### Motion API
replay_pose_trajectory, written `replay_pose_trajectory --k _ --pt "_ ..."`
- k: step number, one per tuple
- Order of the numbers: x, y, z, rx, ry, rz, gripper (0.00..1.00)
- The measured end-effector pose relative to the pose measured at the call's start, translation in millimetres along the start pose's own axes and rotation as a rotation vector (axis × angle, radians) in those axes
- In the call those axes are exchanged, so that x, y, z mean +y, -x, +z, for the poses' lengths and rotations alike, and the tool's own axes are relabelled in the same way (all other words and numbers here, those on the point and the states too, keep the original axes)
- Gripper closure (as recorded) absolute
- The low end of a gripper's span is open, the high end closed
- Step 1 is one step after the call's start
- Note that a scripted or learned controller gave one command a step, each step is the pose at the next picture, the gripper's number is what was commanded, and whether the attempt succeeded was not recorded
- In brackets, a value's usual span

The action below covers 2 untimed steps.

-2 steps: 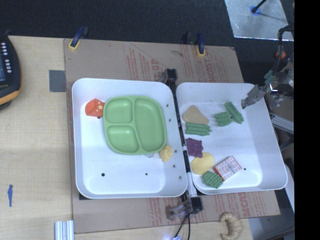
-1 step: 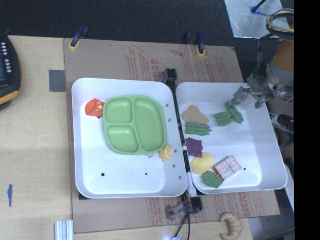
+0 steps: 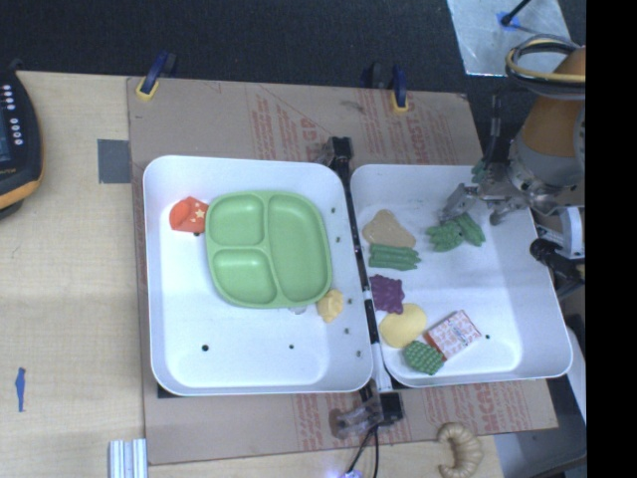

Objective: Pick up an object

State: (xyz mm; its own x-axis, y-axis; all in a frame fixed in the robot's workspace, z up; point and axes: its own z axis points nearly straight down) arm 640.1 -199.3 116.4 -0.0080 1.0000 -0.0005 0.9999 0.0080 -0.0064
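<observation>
The arm came in from three o'clock, and its claw [image 3: 480, 203] hung over the upper part of the right bin [image 3: 528, 307]. Whether the claw was spread or pressed together could not be told, for the metal parts there blurred into one another. A green leafy toy [image 3: 456, 233] lay in the bin just at seven o'clock of the claw, close under it, but nothing showed it gripped. Further toward nine o'clock in the same bin sat a tan piece [image 3: 387, 231], with a green bean pod [image 3: 394, 258] just below it at six o'clock. A purple toy [image 3: 386, 292] lay lower still, then a yellow lump [image 3: 401, 325], a small green ridged piece [image 3: 423, 357] and a red and white packet [image 3: 455, 334] near the bin's six o'clock edge. The left bin [image 3: 179, 347] held a green divided plate [image 3: 269, 249], a red toy [image 3: 187, 214] at its nine o'clock and a small yellow piece [image 3: 329, 306] at its five o'clock corner. Both bins rested on a cardboard-covered surface [image 3: 249, 118].
</observation>
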Motion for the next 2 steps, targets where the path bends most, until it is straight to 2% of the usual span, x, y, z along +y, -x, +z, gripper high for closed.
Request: replay_pose_trajectory --k 1,2 --pt "18 -40 -127 -0.001 0.015 0.0 0.0" --pt "-81 -26 -57 0.003 -0.01 0.008 0.0"
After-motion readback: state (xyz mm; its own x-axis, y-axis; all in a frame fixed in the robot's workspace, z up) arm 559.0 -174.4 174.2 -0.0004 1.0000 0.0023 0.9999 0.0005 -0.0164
